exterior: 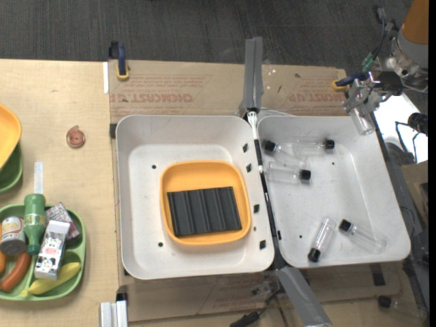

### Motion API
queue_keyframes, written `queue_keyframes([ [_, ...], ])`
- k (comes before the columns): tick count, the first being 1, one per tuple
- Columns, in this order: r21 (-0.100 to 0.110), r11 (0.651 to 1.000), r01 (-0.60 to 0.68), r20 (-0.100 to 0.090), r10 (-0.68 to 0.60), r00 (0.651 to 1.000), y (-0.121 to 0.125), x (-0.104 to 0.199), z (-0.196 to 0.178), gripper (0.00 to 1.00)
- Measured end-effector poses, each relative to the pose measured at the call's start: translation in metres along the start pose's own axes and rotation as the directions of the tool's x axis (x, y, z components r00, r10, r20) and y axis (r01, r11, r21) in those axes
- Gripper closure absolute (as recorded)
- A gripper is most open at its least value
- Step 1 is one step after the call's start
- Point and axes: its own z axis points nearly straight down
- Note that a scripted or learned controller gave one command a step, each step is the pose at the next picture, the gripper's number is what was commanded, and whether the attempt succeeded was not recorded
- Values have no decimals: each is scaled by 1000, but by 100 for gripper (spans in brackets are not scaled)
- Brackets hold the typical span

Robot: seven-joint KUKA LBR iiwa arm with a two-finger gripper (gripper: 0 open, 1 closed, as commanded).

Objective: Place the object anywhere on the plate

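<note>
Four capped vials (pixel 300 174) fill the right bin (pixel 381 203) (gripper (pixel 360 111) state unclear); plate (pixel 204 176) left.

Floor (pixel 204 12): dark grey carpet along the top.
Desk (pixel 54 101): pale wood, left side.
Cardboard (pixel 177 90): brown sheet with reversed red print, lying under the bins.
Clamps (pixel 120 60): blue and yellow, at the cardboard's top corners.
Post (pixel 253 73): grey metal, upright between the bins.
Light: even, with a bright patch at right.
</note>
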Motion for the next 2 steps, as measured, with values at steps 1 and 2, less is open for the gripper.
queue_keyframes([
  [1, -1, 959, 284, 1, -284, 959, 0, -53, -87, 100],
  [2, -1, 959, 285, 0, -285, 959, 0, -53, -87, 0],
])
